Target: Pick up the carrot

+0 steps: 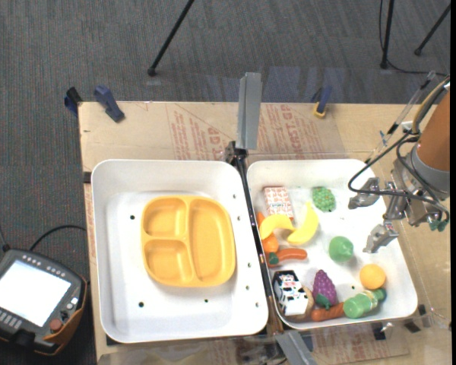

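The carrot (330,311) is a small orange toy lying flat by the front wall of the right bin (348,167), just below a bunch of purple grapes (324,285). My gripper (371,220) hangs over the right side of that bin, well behind and to the right of the carrot. Its two fingers are spread open with nothing between them.
The right bin also holds a banana (308,225), a green ball (340,248), an orange (372,277), a green bottle (360,305), a milk carton (289,292), broccoli (324,198) and a pink box (277,200). A yellow divided plate (188,240) lies in the left bin (110,226).
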You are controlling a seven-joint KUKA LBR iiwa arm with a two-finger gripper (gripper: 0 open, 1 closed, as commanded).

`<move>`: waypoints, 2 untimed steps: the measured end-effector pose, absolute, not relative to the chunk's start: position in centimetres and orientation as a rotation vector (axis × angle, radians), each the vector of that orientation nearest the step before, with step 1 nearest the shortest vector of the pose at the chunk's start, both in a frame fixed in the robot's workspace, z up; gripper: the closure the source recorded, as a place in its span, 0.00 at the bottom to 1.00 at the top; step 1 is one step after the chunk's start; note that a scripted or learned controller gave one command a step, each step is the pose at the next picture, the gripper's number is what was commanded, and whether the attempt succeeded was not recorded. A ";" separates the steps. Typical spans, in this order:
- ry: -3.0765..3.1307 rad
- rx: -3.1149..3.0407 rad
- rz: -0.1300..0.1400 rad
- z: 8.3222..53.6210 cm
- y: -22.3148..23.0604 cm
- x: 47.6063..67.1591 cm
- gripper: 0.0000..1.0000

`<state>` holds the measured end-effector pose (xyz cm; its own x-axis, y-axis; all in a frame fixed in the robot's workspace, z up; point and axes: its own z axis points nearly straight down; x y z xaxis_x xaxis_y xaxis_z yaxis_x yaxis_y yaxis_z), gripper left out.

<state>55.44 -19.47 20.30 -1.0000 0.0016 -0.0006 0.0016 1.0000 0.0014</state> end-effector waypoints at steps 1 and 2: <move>3.111 0.461 0.003 8.6 -20.9 50.5 0.00; 3.091 0.571 0.002 8.7 -18.3 49.5 0.00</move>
